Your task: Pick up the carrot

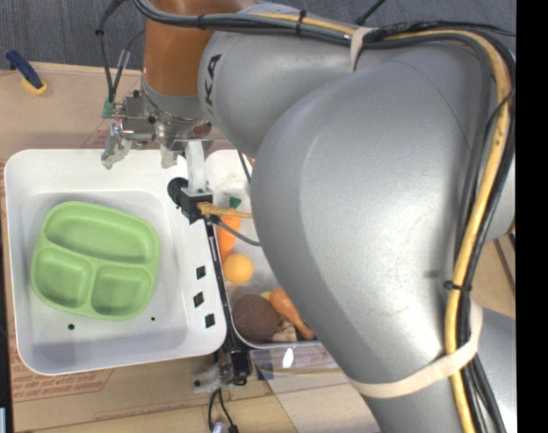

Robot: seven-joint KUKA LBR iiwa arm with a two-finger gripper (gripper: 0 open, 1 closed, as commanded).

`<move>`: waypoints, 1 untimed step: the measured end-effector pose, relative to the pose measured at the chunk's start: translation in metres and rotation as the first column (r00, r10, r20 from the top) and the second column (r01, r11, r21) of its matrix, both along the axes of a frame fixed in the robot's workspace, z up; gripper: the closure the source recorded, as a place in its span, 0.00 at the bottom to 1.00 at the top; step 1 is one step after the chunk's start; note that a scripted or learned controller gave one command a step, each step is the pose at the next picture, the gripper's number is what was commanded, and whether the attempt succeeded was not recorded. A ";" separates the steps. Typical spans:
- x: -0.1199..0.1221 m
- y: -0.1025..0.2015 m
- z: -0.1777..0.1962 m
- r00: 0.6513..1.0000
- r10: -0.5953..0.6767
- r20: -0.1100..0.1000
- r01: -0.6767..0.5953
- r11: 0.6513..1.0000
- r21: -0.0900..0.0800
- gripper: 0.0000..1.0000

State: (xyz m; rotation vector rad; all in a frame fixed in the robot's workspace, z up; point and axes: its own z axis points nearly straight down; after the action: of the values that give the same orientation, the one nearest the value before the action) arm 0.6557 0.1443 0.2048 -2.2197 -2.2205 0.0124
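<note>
The arm (pixel 373 206) is covering most of the right bin (pixel 256 339), and this is making the main risk: the carrot (pixel 290 311) is lying near the front of that bin, touching a brown round thing (pixel 253 317), with an orange ball (pixel 239 269) just behind, so a blind descent could be catching the wrong thing or pushing the carrot under its neighbours. The carrot is also partly hidden under the arm, so I am judging that its direction is difficult to read and the grasp may be closing across the wrong axis. The gripper (pixel 141 148) is hanging over the back rim of the left bin (pixel 22 269), well apart from the carrot, and it is holding nothing that I can see. Whether it is spread or pressed together, I cannot tell from this angle. The green divided plate (pixel 95 260) is lying in the left bin, away from the work.
</note>
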 end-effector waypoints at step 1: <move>0.002 -0.108 0.095 0.999 0.031 0.011 -0.031 1.000 -0.001 0.00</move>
State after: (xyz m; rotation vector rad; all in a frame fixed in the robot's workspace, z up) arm 0.6580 0.0358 0.3002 -2.1908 -2.2610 0.0014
